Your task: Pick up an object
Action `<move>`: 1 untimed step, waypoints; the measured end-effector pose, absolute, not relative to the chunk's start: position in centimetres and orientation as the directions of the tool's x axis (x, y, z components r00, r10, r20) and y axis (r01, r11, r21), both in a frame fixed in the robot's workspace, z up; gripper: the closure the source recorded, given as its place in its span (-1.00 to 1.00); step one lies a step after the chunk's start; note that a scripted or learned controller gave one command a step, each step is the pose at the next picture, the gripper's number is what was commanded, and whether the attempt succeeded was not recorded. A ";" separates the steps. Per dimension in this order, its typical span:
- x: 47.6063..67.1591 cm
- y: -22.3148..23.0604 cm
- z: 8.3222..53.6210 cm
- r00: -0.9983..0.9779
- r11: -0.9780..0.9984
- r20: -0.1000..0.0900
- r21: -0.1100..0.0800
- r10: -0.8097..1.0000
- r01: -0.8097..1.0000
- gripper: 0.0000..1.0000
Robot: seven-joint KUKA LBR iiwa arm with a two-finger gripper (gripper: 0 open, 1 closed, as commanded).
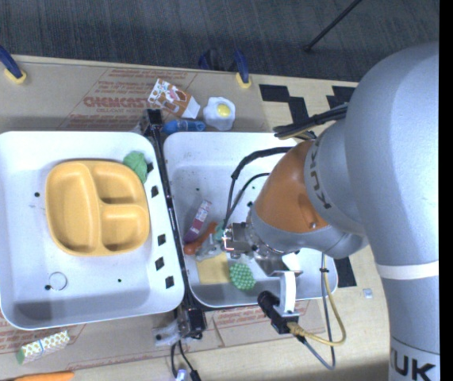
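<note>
The grey arm with its orange band [289, 193] reaches down into the right bin [180, 159]. Its gripper [230, 240] sits low near the bin's front left, mostly covered by the wrist. Just left of it lie a pink tube [201, 213] and an orange item [193, 247]. A yellow sponge [212, 271] and a green knobbly ball [242, 275] rest right in front of it. Whether anything is between the fingers is hidden.
The left bin [12, 213] holds a yellow divided plate [95, 206] and a green item [136, 163] at its far right corner. Behind the bins lie a small carton [167, 95], a blue item [183, 125] and a white-and-yellow item [220, 111]. A black cable [246, 169] loops over the right bin.
</note>
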State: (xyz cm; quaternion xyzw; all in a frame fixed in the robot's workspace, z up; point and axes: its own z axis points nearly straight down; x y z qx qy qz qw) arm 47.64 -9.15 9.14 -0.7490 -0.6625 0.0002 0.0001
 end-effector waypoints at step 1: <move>51.9 -9.3 9.1 -0.021 0.021 0.002 -0.003 1.000 1.000 -1.00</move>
